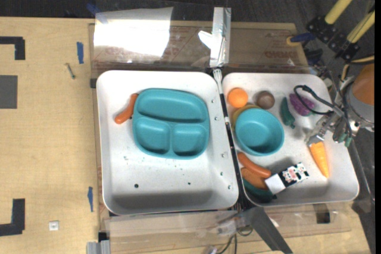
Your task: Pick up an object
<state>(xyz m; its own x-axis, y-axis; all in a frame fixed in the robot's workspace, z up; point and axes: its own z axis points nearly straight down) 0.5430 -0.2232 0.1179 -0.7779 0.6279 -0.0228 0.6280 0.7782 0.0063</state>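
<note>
No legible writing is seen; a white packet (pixel 287 177) with dark and red print, too small to be read, lies at the right bin's (pixel 348 187) front edge. The gripper (pixel 334 127) is seen over that bin's right side, just above the carrot (pixel 320 157); finger state cannot be told. A teal bowl (pixel 259 131) occupies the bin's centre. In the left bin (pixel 113 175), open floor is left in front of the divided teal plate (pixel 171 122).

The left bin (pixel 113 181) holds a teal divided plate (pixel 171 122) with an orange sausage-shaped toy (pixel 125 111) touching its left edge. The right bin (pixel 342 184) holds a teal bowl (pixel 259 131), an orange ball (pixel 237 97), a brown ball (pixel 265 99), a purple toy (pixel 300 103) and a carrot (pixel 320 157). The gripper (pixel 333 128) hangs at that bin's right edge, just above the carrot.
</note>
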